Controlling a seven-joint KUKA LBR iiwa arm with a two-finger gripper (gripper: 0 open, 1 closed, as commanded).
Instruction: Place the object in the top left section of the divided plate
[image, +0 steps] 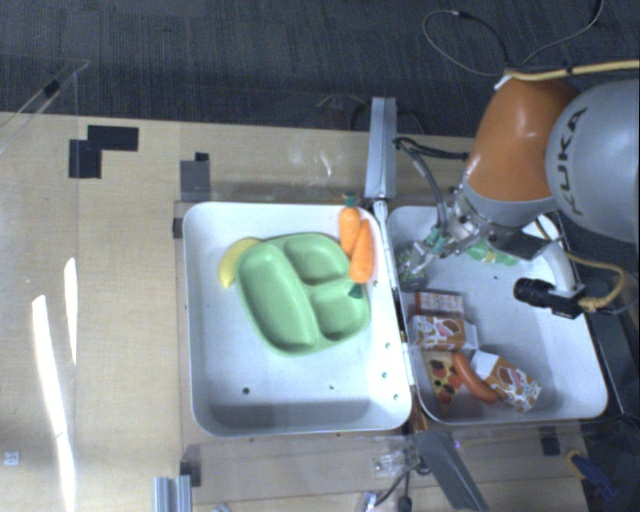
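A green divided plate (300, 290) lies tilted in the left bin (220, 390). An orange carrot (356, 244) rests against the plate's right edge, near the bin's upper right corner. A yellow banana (234, 260) pokes out from under the plate's upper left rim. My gripper (418, 258) hangs over the upper left part of the right bin (570, 400), just right of the divider, with something small and greenish at its tip. No plate section has anything in it.
The right bin holds several snack packets (440, 328), a hot dog toy (470, 378) and a wrapped packet (512, 384) in its lower half. A metal rail (378, 150) runs up between the bins.
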